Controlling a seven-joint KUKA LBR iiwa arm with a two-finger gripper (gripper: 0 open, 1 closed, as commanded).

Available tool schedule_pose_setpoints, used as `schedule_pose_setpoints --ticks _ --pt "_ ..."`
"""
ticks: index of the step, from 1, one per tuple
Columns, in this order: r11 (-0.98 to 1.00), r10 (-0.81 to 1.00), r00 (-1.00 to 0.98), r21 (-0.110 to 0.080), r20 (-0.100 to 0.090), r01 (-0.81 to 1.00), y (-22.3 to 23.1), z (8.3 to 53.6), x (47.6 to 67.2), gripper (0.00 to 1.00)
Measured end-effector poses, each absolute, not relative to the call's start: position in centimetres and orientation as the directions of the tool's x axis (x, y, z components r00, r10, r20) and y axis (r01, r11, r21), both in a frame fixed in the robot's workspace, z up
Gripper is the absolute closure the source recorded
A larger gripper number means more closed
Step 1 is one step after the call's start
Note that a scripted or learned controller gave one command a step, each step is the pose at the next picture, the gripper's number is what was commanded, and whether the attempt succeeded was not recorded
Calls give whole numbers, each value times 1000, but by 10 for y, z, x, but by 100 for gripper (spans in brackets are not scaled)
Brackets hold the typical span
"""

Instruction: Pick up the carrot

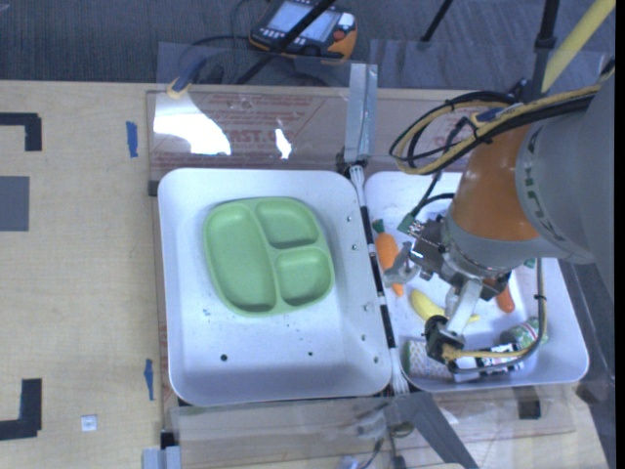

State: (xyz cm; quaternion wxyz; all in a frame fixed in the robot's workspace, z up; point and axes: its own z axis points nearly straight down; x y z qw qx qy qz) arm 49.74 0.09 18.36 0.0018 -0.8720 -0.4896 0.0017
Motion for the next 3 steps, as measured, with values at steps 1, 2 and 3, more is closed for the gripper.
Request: schedule_pose_setpoints --ticks 1,2,3 --pt "-519 855 519 -4 -1 855 -48 184 491 0" --pt "-159 987 159 -3 1 987 -15 184 479 0" --pt "-158 987 158 -2 1 987 -15 184 479 0"
